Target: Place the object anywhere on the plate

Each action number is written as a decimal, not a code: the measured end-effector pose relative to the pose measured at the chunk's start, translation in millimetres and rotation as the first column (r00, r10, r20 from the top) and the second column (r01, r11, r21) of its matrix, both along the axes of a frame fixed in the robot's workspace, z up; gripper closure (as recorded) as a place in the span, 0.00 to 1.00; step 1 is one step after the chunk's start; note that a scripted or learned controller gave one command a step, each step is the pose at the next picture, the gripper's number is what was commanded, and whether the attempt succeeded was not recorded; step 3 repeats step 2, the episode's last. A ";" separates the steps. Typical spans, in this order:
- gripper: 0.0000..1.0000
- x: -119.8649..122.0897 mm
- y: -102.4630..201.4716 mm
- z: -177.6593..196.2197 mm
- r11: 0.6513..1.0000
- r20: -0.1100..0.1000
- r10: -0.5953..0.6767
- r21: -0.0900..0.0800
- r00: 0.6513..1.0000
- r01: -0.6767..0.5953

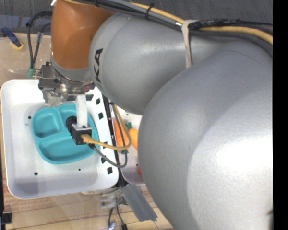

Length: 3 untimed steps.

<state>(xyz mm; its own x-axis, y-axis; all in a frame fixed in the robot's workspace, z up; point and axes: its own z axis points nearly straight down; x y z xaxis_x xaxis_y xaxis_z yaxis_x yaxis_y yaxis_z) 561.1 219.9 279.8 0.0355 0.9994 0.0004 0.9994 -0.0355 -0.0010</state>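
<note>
Orange object (133, 137) lay in the right bin (130, 119), just beyond the wall shared with the left bin (19, 176), largely hidden under the arm (192, 128) (a green tip showed beside it; taking it for the task's thing was a judgement); the teal divided plate (50, 150) rested in the left bin, its visible compartments bare; the gripper (55, 97) hung over the plate's upper edge in the view, with nothing seen in it; whether its jaws stood open or closed could not be told; the object appeared small, rounded and smooth, probably light and stiff, apt to roll or slip; a hold across its narrower middle, jaws square to its long axis, was judged safest
</note>
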 end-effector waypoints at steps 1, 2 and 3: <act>1.00 -44.4 -1.9 54.8 0.955 0.003 0.298 0.000 0.955 -0.298; 1.00 -85.5 -21.9 43.0 0.852 -0.002 0.523 0.000 0.852 -0.523; 1.00 -85.5 -21.9 43.0 0.852 -0.002 0.523 0.000 0.852 -0.523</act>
